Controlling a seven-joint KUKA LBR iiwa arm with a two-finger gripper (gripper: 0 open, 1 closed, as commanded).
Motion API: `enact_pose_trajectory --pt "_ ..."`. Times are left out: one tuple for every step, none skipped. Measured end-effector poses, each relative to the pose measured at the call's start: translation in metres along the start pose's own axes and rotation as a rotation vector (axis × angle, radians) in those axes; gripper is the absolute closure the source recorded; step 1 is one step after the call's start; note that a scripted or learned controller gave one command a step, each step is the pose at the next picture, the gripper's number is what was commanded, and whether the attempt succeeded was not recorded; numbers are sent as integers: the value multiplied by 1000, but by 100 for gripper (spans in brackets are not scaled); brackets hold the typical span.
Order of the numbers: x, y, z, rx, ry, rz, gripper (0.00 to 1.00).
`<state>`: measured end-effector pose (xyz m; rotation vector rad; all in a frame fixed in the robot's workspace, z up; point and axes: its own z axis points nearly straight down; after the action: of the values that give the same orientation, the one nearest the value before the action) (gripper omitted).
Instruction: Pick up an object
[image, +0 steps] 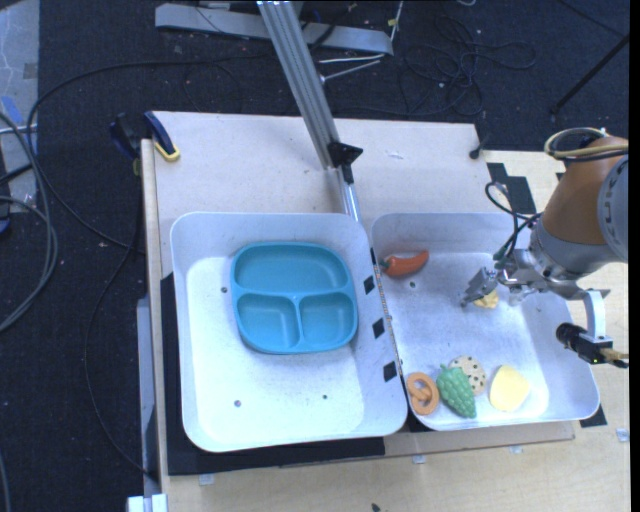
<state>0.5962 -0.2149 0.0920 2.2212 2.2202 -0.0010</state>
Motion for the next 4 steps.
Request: enact_pose_trajectory --pt "-1 1 -12 -5 -2 -1 100" --pt "6 3 -58 -5 0 -3 100" --pt "1 10 -119 -8 -2 -3 100" --pt "1 11 -137 -4 0 -3 100"
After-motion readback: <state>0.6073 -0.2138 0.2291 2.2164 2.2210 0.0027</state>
